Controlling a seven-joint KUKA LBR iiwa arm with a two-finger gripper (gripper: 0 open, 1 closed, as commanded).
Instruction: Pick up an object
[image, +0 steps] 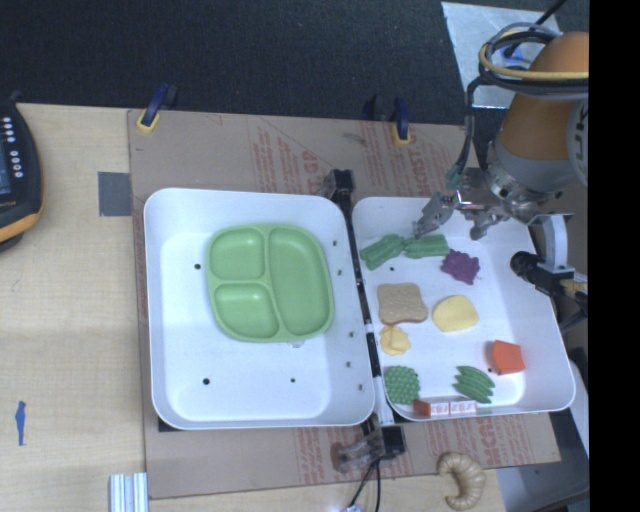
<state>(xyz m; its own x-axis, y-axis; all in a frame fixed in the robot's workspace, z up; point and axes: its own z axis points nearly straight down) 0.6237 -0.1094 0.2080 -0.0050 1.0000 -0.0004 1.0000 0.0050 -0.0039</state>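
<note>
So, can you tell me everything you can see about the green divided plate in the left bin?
The green divided plate is pale green, apparently smooth plastic, roughly square with rounded corners. Raised ridges split it into three compartments: two smaller on its left, one long on its right. It lies flat and slightly rotated on the floor of the left bin, near the middle, touching nothing else.

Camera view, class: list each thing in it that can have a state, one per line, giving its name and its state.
Gripper: poised over the right bin's far end, holding nothing visible.
Green divided plate: flat in the left bin, compartments bare.
Bread slice: lying flat in the right bin.
Purple grapes: loose, near the gripper.
Orange block: resting near the right wall.
Croissant: outside the bins, on the bench.
</note>
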